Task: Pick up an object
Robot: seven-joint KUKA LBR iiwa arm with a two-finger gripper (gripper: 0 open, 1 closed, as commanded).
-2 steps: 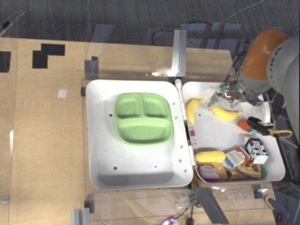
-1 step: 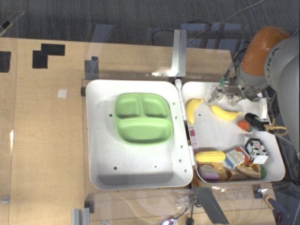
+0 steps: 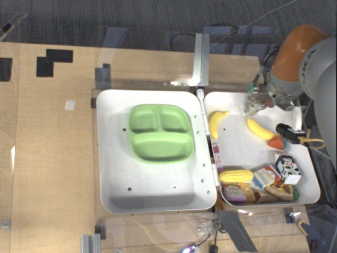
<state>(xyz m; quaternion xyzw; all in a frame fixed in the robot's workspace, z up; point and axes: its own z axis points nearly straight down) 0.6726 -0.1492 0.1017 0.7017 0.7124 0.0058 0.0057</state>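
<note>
**Gripper over the far end of the right bin**

The gripper hung over the far end of the right bin, close to its back wall. The grey arm with its orange band reached in from the right. Whether the gripper was open or closed could not be told, because this part was small and blurred.

The things to pick lay in the right bin. One banana lay just in front of the gripper, a little toward the near side, with a small red piece at its lower end. A second, curved banana lay near the wall between the two bins, apart from the first one.

Along the near wall of this bin the other things were crowded together: a corn cob, a small blue and white carton, a black and white object, and some brown and purple items that were too unclear to name.

The left bin held a green divided plate, lying flat around its middle. Both bins stood side by side on the wooden bench.
</note>
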